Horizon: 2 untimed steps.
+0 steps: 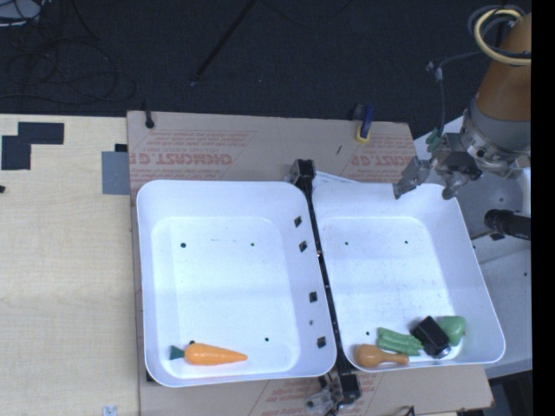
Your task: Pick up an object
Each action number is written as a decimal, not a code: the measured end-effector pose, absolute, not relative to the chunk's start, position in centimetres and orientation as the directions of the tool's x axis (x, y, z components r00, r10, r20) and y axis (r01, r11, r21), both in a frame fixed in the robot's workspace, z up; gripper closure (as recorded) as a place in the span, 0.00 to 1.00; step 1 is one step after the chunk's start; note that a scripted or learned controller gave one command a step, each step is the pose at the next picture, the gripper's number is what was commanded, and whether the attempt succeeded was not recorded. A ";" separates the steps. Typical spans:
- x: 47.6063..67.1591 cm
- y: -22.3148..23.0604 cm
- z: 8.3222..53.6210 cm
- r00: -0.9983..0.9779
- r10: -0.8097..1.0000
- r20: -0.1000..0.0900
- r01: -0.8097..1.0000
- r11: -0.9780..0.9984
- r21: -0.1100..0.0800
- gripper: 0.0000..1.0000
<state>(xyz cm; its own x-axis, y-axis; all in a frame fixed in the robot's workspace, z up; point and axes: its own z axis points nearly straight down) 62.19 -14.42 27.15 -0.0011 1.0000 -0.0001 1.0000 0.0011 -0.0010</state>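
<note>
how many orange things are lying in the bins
2. An orange carrot lies near the front left corner of the left bin; a small orange pear-shaped piece lies at the right bin's front edge. Others may be hidden.

orange carrot (215, 354) flat in left bin (165, 206)

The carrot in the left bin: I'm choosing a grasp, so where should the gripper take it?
Probably from straight above, across the thick orange middle of the carrot. It lies flat along the bin's near wall, so the fingers should close across its width, clear of that wall.
</note>
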 end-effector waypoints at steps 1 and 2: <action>64.2 -8.5 7.9 -0.003 1.000 0.001 1.000 0.003 -0.006 0.00; 64.3 -2.7 14.7 -0.003 1.000 0.011 1.000 0.003 -0.003 0.00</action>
<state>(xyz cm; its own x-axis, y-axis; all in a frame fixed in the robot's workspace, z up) 64.33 -2.66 14.72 -0.0033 0.9999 0.0109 1.0000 0.0033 -0.0026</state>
